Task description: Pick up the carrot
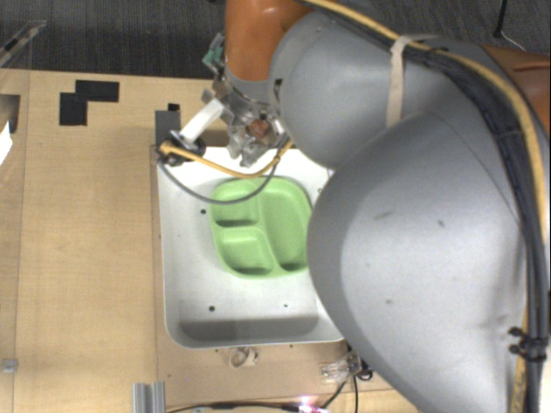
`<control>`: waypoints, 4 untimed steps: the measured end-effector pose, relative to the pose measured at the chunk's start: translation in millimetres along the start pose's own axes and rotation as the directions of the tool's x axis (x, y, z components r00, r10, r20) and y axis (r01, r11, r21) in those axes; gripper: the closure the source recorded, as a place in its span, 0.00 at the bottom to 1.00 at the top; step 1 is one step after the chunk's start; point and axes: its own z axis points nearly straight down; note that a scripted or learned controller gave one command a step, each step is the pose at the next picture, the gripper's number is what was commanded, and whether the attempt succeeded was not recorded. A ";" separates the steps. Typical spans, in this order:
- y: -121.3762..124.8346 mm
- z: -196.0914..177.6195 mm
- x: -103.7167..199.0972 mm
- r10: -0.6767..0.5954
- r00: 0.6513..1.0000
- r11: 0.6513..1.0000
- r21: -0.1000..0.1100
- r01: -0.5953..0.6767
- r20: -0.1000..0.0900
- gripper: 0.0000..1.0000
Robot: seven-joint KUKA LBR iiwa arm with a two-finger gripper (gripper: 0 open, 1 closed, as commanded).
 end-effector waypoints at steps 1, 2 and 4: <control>0.8 -11.0 1.3 0.001 1.000 1.000 0.000 -0.001 -0.005 1.00; -29.5 27.3 -34.4 0.410 0.912 0.912 -0.002 -0.410 0.008 1.00; -16.8 151.7 -61.0 -0.037 0.999 0.999 -0.019 0.037 -0.014 1.00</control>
